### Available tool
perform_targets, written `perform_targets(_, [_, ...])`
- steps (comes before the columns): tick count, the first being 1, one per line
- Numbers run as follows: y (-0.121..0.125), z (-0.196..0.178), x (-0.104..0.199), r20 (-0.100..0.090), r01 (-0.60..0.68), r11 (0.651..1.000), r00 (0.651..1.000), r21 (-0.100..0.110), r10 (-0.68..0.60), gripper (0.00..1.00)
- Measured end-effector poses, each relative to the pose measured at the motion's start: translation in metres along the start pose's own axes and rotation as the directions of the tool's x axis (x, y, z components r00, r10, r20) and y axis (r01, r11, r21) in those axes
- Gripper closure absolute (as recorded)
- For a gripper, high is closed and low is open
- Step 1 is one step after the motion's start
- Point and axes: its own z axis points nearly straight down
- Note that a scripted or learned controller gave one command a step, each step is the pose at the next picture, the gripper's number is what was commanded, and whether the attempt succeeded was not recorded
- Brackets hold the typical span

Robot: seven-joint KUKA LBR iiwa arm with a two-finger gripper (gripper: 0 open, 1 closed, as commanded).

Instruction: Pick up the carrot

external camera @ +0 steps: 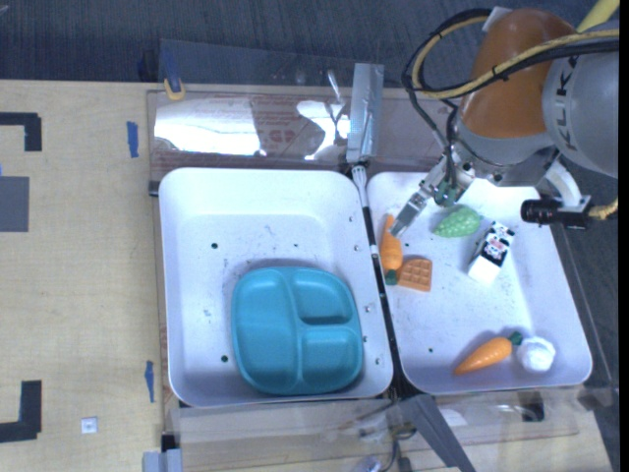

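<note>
While the arm [550,87] reaches in from the 2 o'clock corner, its gripper [425,201] hangs over the upper left part of the right bin [565,293]. Two thin fingers [411,207] slant down toward 8 o'clock with a small gap between them, so the gripper looks open, and nothing sits between them. Their tips end just above a small orange piece [391,249] that lies against the bin's left wall.

The carrot [486,353] lies low in the right bin, toward 5 o'clock from the gripper and well apart from it. It rests on its side, pointed end toward 8 o'clock, green top toward 2 o'clock. A white round thing [537,355] touches it at the green end.

Just at 4 o'clock from the small orange piece lies a waffle [416,273], a tan square with a grid. A green leafy thing [458,224] sits near the gripper at its 3 o'clock side. Beside that, further toward 3 o'clock, lies a white block [490,253] with black marks, tilted.

The left bin [197,214] holds a teal tray [296,329] with three compartments, set toward the bin's 6 o'clock side. Both bins rest on the counter [69,264], which is pale wood with black and blue marks at 9 o'clock.
</note>
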Motion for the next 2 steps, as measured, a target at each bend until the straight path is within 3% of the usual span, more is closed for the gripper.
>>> perform_targets(1, [-0.04,0.0,0.018,-0.003,0.123,0.992,0.992,0.002,-0.123,0.0])
perform_targets(2, [-0.096,0.028,0.022,-0.004,0.039,0.999,0.999,0.004,-0.039,0.0])
